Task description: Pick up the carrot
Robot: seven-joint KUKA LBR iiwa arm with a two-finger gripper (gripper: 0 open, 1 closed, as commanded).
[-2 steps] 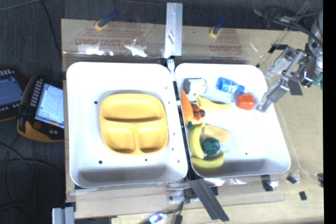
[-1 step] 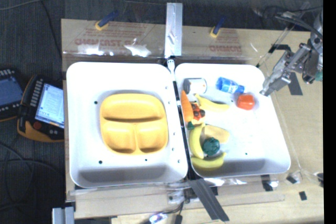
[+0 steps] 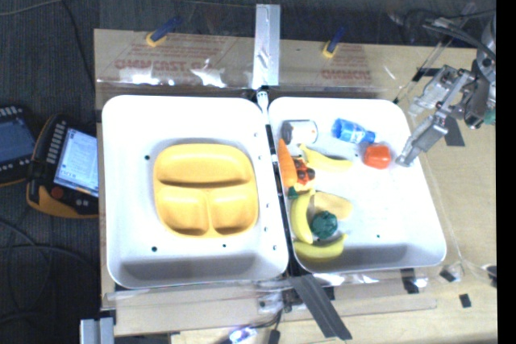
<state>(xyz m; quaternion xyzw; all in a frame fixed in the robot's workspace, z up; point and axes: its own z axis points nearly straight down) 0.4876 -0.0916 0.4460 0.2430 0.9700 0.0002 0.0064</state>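
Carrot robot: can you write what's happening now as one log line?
carrot: right bin, left edge, not held | gripper: over right rim, beside tomato | tray: left bin

Two white bins side by side on the desk (image 3: 476,197). Left bin (image 3: 129,246): a yellow divided tray (image 3: 206,188). Right bin (image 3: 403,230): blue packet (image 3: 352,131), red-orange ball (image 3: 376,155), white cylinder (image 3: 299,130), banana (image 3: 310,234) curling around a dark green object (image 3: 325,225). Off the desk at left, a handheld pendant (image 3: 64,167) on dark carpet (image 3: 48,28).
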